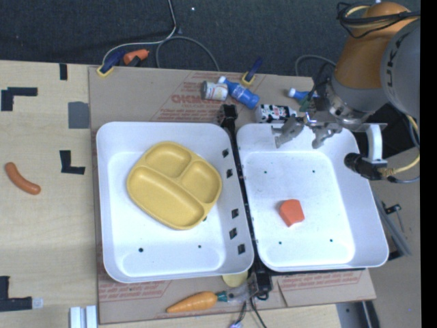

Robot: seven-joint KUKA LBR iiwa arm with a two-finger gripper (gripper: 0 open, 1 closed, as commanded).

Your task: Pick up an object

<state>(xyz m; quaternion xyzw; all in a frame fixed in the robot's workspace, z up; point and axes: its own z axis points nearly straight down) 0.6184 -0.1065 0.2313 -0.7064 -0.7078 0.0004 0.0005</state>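
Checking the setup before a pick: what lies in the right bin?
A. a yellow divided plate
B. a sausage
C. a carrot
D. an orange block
D: the orange block lies alone on the floor of the right bin; the yellow plate is in the left bin.

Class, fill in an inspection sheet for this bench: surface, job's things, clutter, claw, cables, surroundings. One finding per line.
Surface: cardboard bench top bearing a left bin and a right bin, side by side.
Job's things: orange block in the right bin; yellow divided tray in the left bin.
Clutter: toy carrot in front of the bins; blue-and-white bottle behind them; sausage far left.
Claw: claw open, holding nothing, over the right bin's far edge.
Cables: black cable behind the bench.
Surroundings: dark floor.
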